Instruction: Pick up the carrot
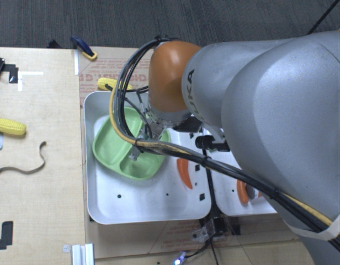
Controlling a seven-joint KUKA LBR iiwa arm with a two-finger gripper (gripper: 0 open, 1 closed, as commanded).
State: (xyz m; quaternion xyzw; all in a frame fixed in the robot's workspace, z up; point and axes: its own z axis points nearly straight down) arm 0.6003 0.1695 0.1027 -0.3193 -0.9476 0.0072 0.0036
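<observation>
Nearest, low in the frame, the left bin (pixel 104 208) shows its bare white floor. Just above, right of centre, the carrot (pixel 184 174) lies at this bin's right edge under a black cable. Further up, the green divided dish (pixel 112 148) sits in the bin, with the gripper (pixel 141 142) over its right side; whether it is wide or narrow cannot be told. Beyond, the grey arm (pixel 269 126) fills the right. At far left lies a corn cob (pixel 9 126).
</observation>
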